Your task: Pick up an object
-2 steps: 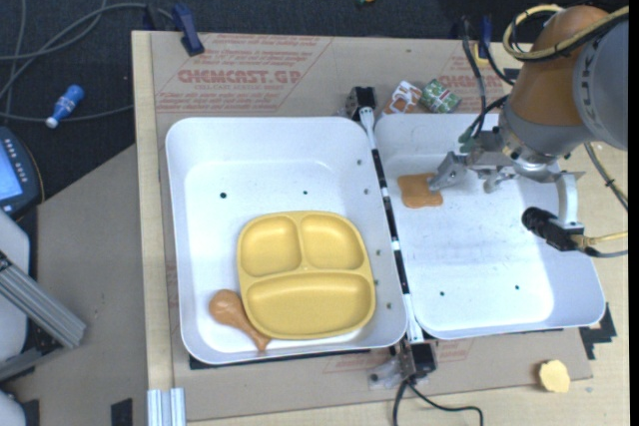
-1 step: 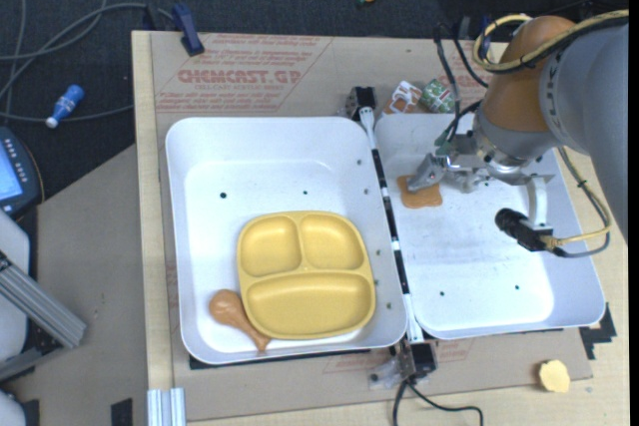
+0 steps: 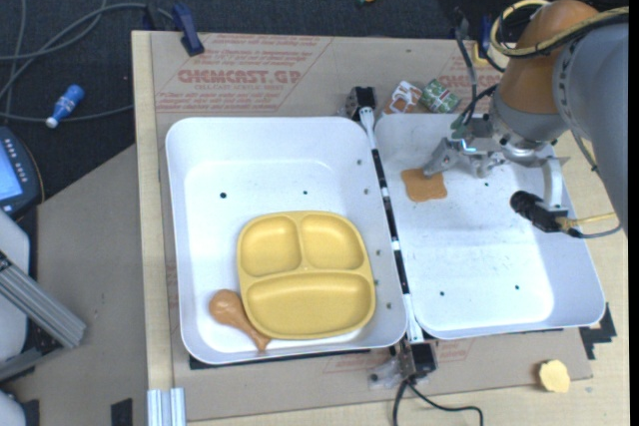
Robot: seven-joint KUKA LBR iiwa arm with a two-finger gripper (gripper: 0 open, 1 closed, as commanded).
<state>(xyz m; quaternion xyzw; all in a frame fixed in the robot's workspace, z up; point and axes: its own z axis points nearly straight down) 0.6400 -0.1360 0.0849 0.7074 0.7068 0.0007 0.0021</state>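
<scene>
A yellow divided plate [image 3: 305, 275] with three compartments lies flat, low in the left bin [image 3: 190, 175]; an orange-tan drumstick-shaped toy [image 3: 237, 316] touches its lower-left edge. A flat brownish-orange piece [image 3: 424, 185] lies in the right bin's [image 3: 559, 264] upper-left corner

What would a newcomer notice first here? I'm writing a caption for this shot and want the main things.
The yellow tray, split into three compartments, lies in the left bin, with an orange spoon at its lower left edge. The grey arm reaches in from the right, its hand low over the right bin beside a flat brown piece.
</scene>
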